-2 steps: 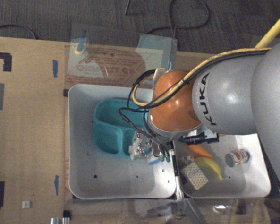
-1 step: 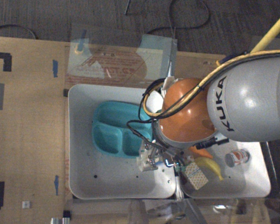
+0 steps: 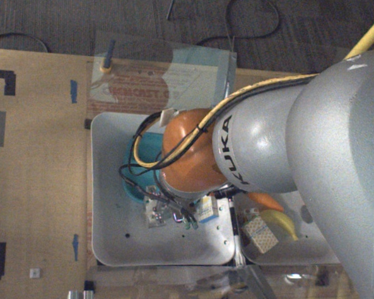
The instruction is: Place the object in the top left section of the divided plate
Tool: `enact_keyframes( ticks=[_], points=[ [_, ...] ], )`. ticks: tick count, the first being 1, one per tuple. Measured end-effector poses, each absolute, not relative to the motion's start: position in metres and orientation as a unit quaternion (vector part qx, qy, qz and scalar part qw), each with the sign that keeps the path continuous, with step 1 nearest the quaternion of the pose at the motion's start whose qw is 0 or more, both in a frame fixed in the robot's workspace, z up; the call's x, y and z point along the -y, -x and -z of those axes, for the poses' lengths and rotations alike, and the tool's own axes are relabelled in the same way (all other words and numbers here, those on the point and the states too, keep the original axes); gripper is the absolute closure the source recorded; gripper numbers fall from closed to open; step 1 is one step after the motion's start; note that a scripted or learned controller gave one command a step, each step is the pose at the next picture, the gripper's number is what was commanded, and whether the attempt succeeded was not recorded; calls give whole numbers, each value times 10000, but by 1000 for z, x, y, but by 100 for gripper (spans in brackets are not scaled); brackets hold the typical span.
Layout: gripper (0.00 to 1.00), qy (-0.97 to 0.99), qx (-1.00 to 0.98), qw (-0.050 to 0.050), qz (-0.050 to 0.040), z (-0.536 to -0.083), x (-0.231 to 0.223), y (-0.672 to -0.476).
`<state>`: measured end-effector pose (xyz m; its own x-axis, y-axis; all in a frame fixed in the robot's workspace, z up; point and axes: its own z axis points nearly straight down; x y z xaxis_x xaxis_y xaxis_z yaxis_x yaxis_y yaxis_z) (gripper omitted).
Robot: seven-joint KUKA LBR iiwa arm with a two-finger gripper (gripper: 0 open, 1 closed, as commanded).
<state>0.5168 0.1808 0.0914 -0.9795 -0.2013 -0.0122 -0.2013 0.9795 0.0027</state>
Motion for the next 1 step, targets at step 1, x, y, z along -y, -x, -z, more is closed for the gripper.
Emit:
enact_keyframes(
  ticks=[1],
  points=[
    [0,1033,-9946,-81,-11,-89,-181,-509]
  ],
)
